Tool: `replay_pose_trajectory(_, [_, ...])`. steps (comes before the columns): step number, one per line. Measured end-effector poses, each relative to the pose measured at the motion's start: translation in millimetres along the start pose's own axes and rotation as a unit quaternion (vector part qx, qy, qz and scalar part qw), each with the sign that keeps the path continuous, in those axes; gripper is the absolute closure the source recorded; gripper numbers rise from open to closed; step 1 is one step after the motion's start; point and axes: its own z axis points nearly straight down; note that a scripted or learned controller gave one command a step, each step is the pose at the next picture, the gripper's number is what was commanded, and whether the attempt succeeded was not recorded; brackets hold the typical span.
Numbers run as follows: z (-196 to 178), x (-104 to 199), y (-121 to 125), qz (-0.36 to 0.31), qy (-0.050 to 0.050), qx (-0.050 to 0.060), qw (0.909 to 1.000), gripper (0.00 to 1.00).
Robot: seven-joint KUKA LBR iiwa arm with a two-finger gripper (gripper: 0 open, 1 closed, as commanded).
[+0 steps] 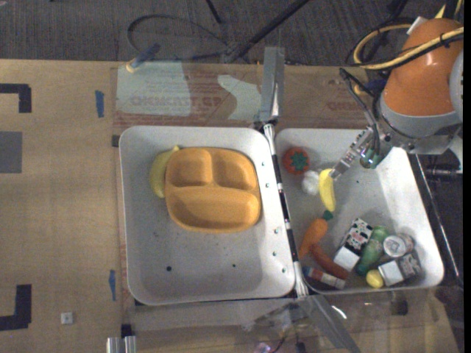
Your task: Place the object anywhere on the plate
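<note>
In the left white bin (140,271) lies an orange plastic plate with 3 compartments (213,190), and a yellow banana-shaped toy (157,173) sits just beside its left edge, partly tucked under it. Across the divider, the right white bin (419,197) holds a red tomato-like toy (296,160), a small yellow banana toy (327,190), an orange carrot toy (313,235), and a cluster of small cartons and cans (375,252) near its bottom right corner. The gripper (344,166) hangs over this bin, its tip touching or just above the upper end of the small yellow banana toy; how wide it stands cannot be told.

This looks like the pick stage: the object seems to be that small yellow banana toy, short, curved and smooth, lying near a white piece. Next, a firm close on it, a lift, then a carry left over the divider to the plate.
</note>
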Motion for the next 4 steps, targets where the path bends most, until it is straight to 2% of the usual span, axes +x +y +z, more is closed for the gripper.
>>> replay_pose_trajectory(1, [-29, -54, 35, -0.019, -0.001, 0.000, 0.9998, 1.00])
replay_pose_trajectory(2, [-236, -36, 56, -0.095, -0.003, -0.001, 0.9954, 1.00])
replay_pose_trajectory(3, [-235, -4, 86, -0.262, -0.001, 0.000, 0.9651, 1.00])
replay_pose_trajectory(4, [-235, -11, 70, -0.373, 0.000, 0.000, 0.9277, 1.00])
